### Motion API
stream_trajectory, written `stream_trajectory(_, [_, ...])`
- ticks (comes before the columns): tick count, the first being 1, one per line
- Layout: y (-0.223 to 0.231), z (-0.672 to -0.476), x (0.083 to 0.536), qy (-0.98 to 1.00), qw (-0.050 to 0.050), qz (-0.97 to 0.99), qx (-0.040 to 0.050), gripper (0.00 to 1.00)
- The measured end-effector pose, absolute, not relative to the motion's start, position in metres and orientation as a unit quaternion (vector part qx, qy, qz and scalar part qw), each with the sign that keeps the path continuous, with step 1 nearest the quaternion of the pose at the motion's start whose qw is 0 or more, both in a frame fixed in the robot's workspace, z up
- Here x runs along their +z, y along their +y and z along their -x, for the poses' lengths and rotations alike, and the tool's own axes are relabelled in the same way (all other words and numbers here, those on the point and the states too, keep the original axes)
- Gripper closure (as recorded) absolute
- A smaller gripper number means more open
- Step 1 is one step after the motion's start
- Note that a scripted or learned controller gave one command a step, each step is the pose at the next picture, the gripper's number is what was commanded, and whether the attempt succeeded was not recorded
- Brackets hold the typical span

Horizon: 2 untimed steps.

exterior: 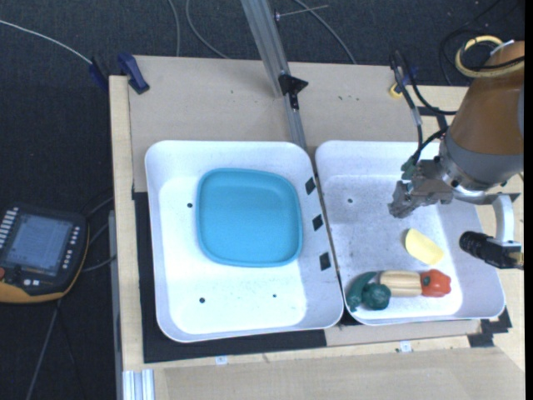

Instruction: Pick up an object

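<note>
— Listing what's on the table (pixel 216 90): left bin (pixel 166 223), one blue plate (pixel 249 217). Right bin (pixel 358 165), one yellow piece (pixel 423 246), and a cluster at the near wall: green lump (pixel 368 293), tan stick (pixel 400 283), red bit (pixel 435 283).

— Arm?

— Grey arm, orange band, in from the right. Gripper (pixel 403 208) hangs over the right bin's middle, up and left of the yellow piece, apart from it.

— Anything picked up?

— Item: nothing lifted, by my reckoning. Every object lies on the bin floor. The whole grasp is left to do: choose one, come down, close, raise.

— Jaws?

— Entry uncertain. They point down at bare floor; open or closed, I cannot tell from this angle. Nothing shows between them, nothing touching.

— Nearest candidate?

— Yellow piece, lying alone, just beside the gripper. The near-wall cluster is crowded together.
</note>
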<state>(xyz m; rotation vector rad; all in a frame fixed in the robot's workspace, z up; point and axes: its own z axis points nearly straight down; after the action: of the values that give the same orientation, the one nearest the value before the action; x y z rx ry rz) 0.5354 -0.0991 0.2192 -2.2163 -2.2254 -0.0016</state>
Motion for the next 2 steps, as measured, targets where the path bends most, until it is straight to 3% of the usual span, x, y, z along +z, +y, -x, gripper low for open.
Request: stream_trajectory(2, [0.002, -0.578, 0.230, -0.709, 0.000, 0.706, -0.0011, 1.00])
